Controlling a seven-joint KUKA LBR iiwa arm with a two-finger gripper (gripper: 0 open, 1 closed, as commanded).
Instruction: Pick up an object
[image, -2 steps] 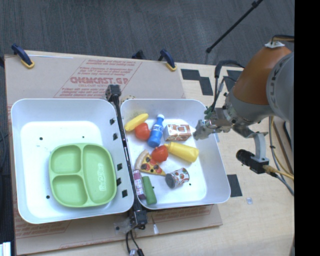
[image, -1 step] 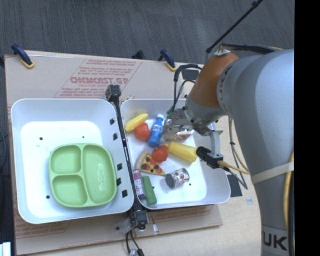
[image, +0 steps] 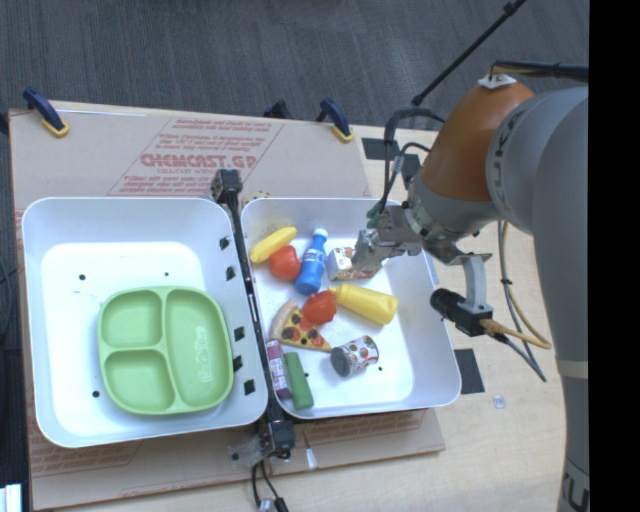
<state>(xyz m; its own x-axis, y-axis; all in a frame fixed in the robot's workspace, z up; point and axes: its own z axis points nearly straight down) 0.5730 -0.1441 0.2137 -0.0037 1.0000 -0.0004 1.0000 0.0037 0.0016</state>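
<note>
A: Where is the gripper (image: 362, 252) seen?

B: It is seen right of the frame's centre, lowered into the right bin (image: 425, 350) near that bin's upper right part. A small silver-and-red packet (image: 343, 263) is pressed against its fingers, and appears to be pinched between them, though the view there is too cluttered for that to be stated firmly.

A: What is laid out around it?

B: Just left of the packet, a blue bottle (image: 313, 262) with a white cap is tilted toward the upper right. Further left, a yellow banana (image: 273, 243) is set above a red tomato (image: 284, 262), the two touching. Below the packet, a yellow squeeze bottle (image: 365, 302) is lying on its side, with a red pepper (image: 319, 307) at its left end. A pizza slice (image: 299, 329) is placed under the pepper, a small can (image: 354, 356) is lying toward the lower middle of the bin, and a green stick (image: 297, 381) and a dark purple bar (image: 275, 366) are lined up along the bin's left wall.

A: And the other bin?

B: In the left bin (image: 60, 235), a green divided plate (image: 165, 349) is seated toward the lower part.
</note>
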